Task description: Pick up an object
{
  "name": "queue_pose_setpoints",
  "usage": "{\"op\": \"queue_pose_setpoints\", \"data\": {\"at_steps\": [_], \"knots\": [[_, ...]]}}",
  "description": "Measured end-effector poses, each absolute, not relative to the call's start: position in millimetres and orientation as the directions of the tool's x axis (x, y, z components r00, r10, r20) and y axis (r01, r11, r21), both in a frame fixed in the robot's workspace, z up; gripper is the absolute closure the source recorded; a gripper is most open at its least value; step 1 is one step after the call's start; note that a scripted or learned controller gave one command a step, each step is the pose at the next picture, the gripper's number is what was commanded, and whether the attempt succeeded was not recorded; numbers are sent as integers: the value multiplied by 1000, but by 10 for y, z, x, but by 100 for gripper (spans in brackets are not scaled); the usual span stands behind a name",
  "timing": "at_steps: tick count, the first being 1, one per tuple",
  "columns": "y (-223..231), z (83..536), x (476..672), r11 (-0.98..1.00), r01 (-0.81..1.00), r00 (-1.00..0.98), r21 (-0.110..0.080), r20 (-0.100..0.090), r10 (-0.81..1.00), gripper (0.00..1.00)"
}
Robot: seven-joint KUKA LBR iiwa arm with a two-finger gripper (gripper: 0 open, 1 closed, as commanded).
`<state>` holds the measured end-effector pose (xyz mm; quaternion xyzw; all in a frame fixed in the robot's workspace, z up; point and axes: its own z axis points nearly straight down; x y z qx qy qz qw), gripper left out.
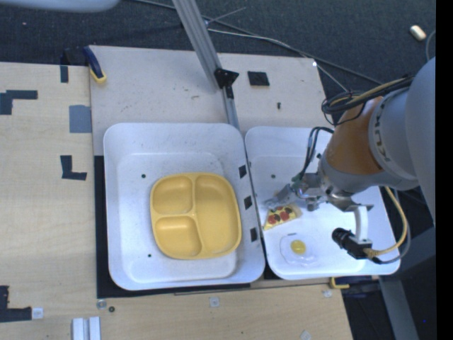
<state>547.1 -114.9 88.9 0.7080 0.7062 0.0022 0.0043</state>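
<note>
In the right bin [269, 147] lie a toy pizza slice [281, 217] with red toppings and a toy fried egg [297, 248] near the front wall. My gripper [289, 195] reaches in from the right and hangs low, just above and behind the pizza slice, close to its upper edge. I see nothing lifted off the bin floor. The egg lies apart from the gripper, a little nearer the front.
The left bin [120, 190] holds a yellow divided plate [195, 214]. A metal pole [205, 41] stands slanted behind the bins. The grey arm with its orange band [354, 147] and black cables covers the right bin's right side.
</note>
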Motion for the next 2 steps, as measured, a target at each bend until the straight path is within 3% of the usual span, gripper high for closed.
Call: {"op": "queue_pose_setpoints", "data": {"at_steps": [1, 2], "knots": [[-1158, 1003, 5473, 0, 1000, 0, 11, -6, 1000, 100], [-1194, 1624, 5493, 1, 1000, -1, 3, -1, 1000, 100]]}}
